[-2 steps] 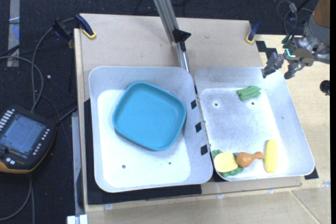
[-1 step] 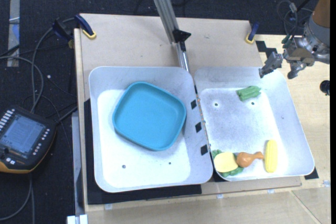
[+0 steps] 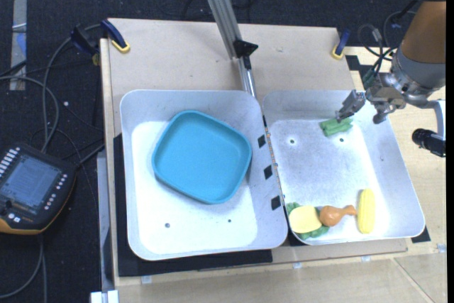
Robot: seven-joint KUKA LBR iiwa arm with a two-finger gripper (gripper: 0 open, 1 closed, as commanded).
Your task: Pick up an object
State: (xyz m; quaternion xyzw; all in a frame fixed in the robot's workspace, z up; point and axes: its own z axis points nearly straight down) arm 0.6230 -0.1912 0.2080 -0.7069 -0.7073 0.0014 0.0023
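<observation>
In the right bin (image 3: 386, 152), a small green object (image 3: 335, 126) lies near the far wall. My gripper (image 3: 364, 110) hovers at the bin's far right corner, open, and its left fingertip (image 3: 348, 108) is just above the green object. Nothing sits between the fingers. At the bin's near edge lie a yellow oblong piece (image 3: 366, 211), an orange toy with a narrow neck (image 3: 335, 213), and a yellow and green piece (image 3: 306, 219), close together.
A blue square plate (image 3: 202, 156) lies tilted in the left bin (image 3: 142, 223). A grey metal pole (image 3: 223, 3) slants from the top down to the gap between the bins. Clamps sit at the board's far corners, and a teach pendant (image 3: 28, 188) rests off the bench at left.
</observation>
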